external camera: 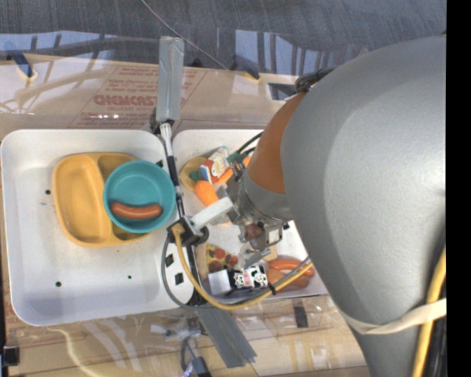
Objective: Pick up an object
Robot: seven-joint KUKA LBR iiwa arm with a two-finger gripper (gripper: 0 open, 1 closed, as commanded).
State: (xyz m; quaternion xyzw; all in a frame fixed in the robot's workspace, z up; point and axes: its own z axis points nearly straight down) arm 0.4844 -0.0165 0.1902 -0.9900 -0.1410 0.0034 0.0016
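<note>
Toys [220, 181] clutter the right bin [190, 144] beneath the down-reaching hand [255, 238], its grip unclear.

Small toys lie jumbled in my right bin [190, 144]: an orange carrot [206, 192], a cow-patterned block [255, 276], a reddish sausage [285, 265].

Legible markings, one item: a flattened brown cardboard sheet [133, 93] lay behind the two white bins, at about 11 o'clock from the frame's centre. It bore faint reddish block lettering, seen through a glare, that appeared to read "CHEMCAST"; the smaller printed lines above it were too blurred to read. A small black-and-white patterned object [250, 276] at about 6 o'clock carried no readable characters.
</note>
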